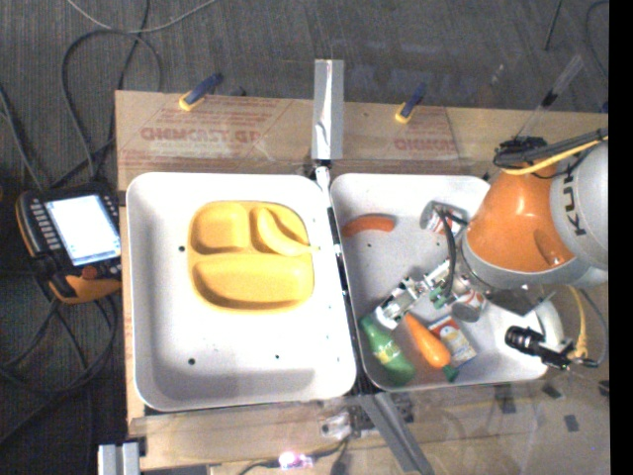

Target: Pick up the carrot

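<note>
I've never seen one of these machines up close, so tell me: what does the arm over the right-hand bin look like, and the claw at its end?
The arm is rounded, grey, with a broad glossy orange band above the wrist and dark lettering, partly cut off, on the grey shell. A yellow and a black cable cross its top. The gripper is a small metal and black assembly with thin wires, much slimmer than the arm.

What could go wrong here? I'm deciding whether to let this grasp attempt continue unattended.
1. The carrot lies tight between a green toy vegetable and a small carton, so the hand may catch a neighbour instead.
2. The carrot sits near the right bin's front wall; a push could wedge it there.
3. The hand seems offset above the carrot's end, so it may slip off.
</note>
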Robot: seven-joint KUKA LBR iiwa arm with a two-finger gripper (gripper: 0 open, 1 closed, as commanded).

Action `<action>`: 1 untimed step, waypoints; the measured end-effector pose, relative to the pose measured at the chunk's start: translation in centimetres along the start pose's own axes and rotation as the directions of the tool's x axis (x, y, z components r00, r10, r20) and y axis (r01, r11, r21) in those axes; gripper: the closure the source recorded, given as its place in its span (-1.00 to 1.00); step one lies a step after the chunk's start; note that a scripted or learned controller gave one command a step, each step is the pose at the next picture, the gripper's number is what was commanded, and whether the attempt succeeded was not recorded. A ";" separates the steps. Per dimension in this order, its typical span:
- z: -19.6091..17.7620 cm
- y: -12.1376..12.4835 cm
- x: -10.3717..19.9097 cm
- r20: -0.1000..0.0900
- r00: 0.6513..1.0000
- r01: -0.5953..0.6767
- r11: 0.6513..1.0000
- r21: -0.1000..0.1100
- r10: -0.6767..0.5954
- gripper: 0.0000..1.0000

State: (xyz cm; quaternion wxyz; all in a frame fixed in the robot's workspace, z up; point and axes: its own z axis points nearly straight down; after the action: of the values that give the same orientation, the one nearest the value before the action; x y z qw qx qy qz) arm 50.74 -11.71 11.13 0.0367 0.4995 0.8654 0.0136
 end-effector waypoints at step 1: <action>-9.5 -0.3 2.7 -0.054 0.998 0.045 0.997 0.060 -0.042 -1.00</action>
State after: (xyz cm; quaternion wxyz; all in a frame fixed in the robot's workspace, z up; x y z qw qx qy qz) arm 48.41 -9.40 20.47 -0.0013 0.4808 0.8769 -0.0004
